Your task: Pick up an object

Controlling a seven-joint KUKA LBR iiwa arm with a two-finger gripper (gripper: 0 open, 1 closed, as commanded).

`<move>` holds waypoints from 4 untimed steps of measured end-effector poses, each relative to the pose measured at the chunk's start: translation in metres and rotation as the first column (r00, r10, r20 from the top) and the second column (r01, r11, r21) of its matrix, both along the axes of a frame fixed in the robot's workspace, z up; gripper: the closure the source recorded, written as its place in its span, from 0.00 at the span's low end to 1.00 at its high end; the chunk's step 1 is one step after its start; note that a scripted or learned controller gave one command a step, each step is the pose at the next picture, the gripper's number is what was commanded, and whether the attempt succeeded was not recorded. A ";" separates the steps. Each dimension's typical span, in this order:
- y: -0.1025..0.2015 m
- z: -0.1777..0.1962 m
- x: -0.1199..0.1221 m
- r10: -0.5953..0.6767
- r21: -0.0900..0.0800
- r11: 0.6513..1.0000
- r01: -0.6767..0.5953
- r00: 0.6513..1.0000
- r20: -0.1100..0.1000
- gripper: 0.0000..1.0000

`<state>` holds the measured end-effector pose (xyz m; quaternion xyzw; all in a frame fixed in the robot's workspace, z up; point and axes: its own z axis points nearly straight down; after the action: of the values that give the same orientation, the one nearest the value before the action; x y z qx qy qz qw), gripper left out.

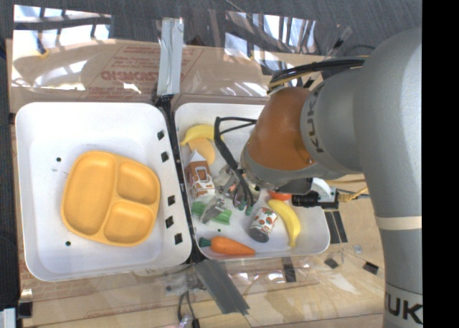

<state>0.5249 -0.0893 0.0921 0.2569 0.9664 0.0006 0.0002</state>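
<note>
The right bin (247, 253) holds several toy foods: a yellow banana (199, 136) at the back left, a small brown carton (200, 180), a green piece (217, 213), an orange carrot (231, 247) at the front, a small can (262, 224) and a second banana (288, 220) at the front right. My gripper (235, 189) reaches down into the middle of this bin, between the carton and the can, just above the green piece. The orange wrist band hides most of it.
The left bin (43, 122) holds a yellow divided plate (110, 197). The big grey arm (373, 118) covers the right bin's back and right side. Black clips line the wall between the bins. Cardboard and tape lie behind the bins.
</note>
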 end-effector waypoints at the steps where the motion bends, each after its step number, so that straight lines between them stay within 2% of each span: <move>1: 0.000 0.010 0.000 0.006 -0.002 1.000 -0.006 1.000 -0.001 1.00; 2: 0.046 0.103 0.064 0.039 -0.001 0.999 -0.039 0.999 0.005 1.00; 3: 0.006 0.099 0.058 0.396 0.000 0.918 -0.396 0.918 -0.003 1.00; 4: -0.036 0.044 0.093 0.915 -0.002 0.403 -0.915 0.403 0.001 1.00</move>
<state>0.6175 -0.1250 0.1361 -0.3127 0.9499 0.0001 0.0009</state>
